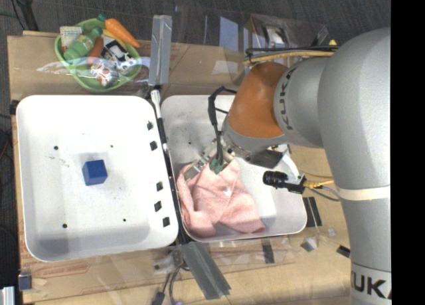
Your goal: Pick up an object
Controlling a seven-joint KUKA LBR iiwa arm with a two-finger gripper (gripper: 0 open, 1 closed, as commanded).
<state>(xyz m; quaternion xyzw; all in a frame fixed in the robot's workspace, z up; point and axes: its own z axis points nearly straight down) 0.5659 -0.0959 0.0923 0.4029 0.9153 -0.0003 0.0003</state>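
The pincer (pixel 214 162) sits at the pink cloth's (pixel 219 202) upper edge in the right bin (pixel 174 119); a blue cube (pixel 95 171) lies in the left bin (pixel 40 117).

I'm seeing a cube (pixel 95 171) lying in the left bin (pixel 40 124); a cloth (pixel 219 201) is lying in the right bin (pixel 182 114), a bowl (pixel 99 54) sitting behind.

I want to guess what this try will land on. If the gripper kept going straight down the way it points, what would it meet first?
Most likely the pink cloth in the right bin: the gripper points down at its upper edge. Depth is unclear from above.
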